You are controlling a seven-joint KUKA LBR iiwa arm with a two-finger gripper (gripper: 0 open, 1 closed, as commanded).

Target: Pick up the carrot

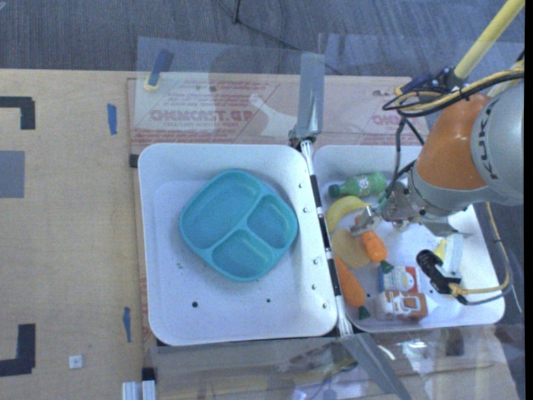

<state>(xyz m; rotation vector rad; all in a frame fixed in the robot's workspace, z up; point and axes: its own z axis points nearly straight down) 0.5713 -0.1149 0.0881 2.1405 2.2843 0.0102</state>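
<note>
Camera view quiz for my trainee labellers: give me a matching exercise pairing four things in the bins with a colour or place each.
Things:
1. plate
2. bottle
3. banana
4. carrot

Descriptions:
A. yellow, curved, under the bottle
B. orange, by the right bin's left wall
C. turquoise, in the left bin
D. green, near the right bin's far edge

Pairs: 1-C, 2-D, 3-A, 4-B

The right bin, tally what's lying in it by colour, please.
Orange: 2, a long orange carrot and a short orange carrot
Yellow: 1, a curved yellow banana
Green: 1, a green plastic bottle
White: 1, a white-and-orange carton
Total: 5
</note>
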